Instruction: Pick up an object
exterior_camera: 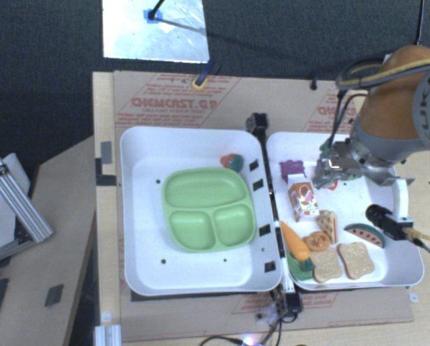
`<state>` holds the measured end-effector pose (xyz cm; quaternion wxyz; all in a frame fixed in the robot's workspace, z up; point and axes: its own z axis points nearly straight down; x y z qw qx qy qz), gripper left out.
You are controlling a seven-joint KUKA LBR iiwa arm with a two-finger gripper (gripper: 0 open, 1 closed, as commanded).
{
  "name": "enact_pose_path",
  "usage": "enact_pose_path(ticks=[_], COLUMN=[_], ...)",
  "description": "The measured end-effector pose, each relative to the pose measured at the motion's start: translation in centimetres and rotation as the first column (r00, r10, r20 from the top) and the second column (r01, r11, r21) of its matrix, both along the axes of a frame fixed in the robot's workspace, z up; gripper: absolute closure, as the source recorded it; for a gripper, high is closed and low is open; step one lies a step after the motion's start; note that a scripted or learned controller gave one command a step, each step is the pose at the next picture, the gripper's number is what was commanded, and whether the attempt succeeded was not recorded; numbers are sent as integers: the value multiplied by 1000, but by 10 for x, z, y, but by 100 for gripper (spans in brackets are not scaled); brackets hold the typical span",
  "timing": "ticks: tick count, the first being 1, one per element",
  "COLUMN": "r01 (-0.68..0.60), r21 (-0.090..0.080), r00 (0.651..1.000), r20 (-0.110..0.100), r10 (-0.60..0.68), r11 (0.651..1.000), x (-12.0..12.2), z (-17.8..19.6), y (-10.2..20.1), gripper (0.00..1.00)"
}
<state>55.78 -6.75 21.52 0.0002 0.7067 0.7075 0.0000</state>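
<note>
My gripper (pixel 328 171) hangs low over the upper middle of the right bin (pixel 409 269). A small red item (pixel 330 184) peeks out just beneath it, mostly hidden. A purple toy (pixel 293 169) lies to its left. Below that stands a small printed carton (pixel 302 199). Toward the front lie a carrot (pixel 294 241), a pretzel (pixel 317 241), a sandwich wedge (pixel 328 225), two bread slices (pixel 342 261) and a watermelon slice (pixel 363 235).
The left bin (pixel 139 193) holds a green divided plate (pixel 207 209) and a small red and teal toy (pixel 232 161) near its back right corner. A black divider (pixel 266 186) with clips runs between the bins. The arm's orange band (pixel 391 114) looms over the right bin's back edge.
</note>
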Motion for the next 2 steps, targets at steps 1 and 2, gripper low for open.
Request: enact_pose_path(ticks=[1,2], r01=[-4,-1], r21=[1,0], r00=[1000,1000], r20=[3,0], r10=[4,1], r11=[1000,1000], x=[-2,-6], z=[18,-1], y=[10,6], gripper=[100,100])
